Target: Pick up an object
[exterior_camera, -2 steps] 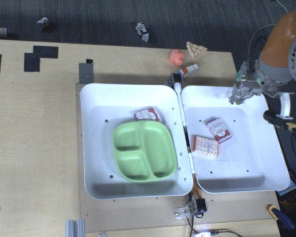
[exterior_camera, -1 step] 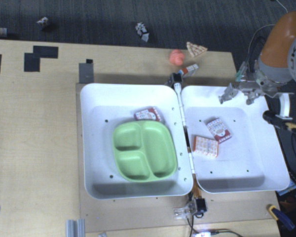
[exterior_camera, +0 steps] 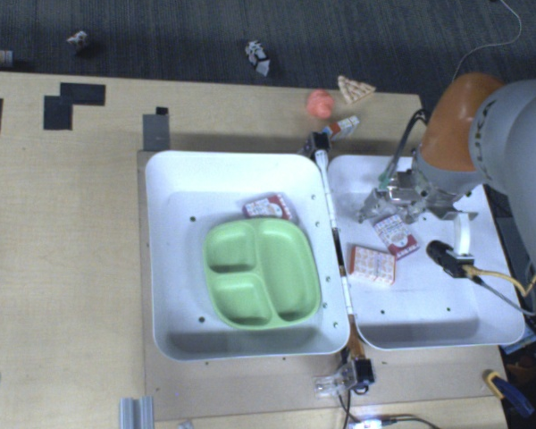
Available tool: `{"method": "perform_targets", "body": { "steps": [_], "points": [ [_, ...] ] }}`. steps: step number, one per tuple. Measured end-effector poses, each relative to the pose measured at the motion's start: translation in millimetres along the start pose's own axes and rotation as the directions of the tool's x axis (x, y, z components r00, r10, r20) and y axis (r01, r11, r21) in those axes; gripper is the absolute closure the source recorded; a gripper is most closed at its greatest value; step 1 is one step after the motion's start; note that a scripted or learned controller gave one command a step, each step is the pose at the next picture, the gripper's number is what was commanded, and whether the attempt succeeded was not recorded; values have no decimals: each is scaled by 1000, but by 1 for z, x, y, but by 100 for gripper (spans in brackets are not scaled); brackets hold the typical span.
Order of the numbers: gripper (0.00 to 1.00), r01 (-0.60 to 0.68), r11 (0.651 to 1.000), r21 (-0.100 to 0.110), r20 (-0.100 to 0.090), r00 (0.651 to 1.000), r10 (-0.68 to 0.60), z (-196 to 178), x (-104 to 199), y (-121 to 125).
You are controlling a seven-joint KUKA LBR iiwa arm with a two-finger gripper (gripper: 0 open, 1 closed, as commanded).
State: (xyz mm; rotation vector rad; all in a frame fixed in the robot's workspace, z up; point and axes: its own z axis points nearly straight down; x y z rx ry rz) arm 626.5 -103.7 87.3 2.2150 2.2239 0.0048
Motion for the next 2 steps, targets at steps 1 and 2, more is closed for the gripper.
{"method": "perform_targets", "body": {
  "steps": [1, 2],
  "points": [
    [100, 2, 1000, -5, 0, 1000, -2, -12, 0, 2],
    [0, 2, 1000, -5, 0, 1000, -2, -11, 0, 1]
  ]
}}
